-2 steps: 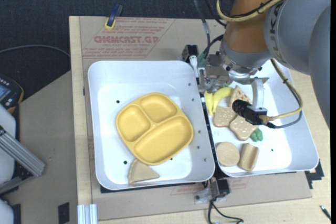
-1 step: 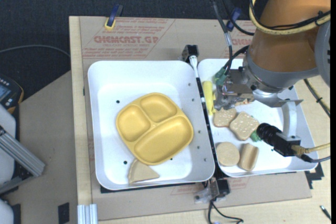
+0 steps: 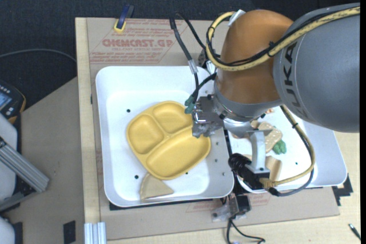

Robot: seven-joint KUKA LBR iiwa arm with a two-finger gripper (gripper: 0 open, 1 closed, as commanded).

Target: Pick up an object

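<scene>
Camera view, from above at a slant. The arm (image 3: pixel 286 66) reaches in from the right and hangs over the divide between the two white bins, so its orange band and wrist mask much of the right bin (image 3: pixel 334 166). The gripper (image 3: pixel 200 123) sits low at the right edge of a yellow divided plate (image 3: pixel 166 140), which lies flat near the middle of the left bin (image 3: pixel 108 123). This placement suggests the plate's rim is the intended hold. Whether the tool is open or closed cannot be told; the wrist body hides it. A tan triangular piece (image 3: pixel 154 187) lies partly tucked under the plate's near edge. In the right bin, a tan item (image 3: pixel 273 137) and something green (image 3: pixel 279 147) lie just beside the wrist, probably small toys.
</scene>
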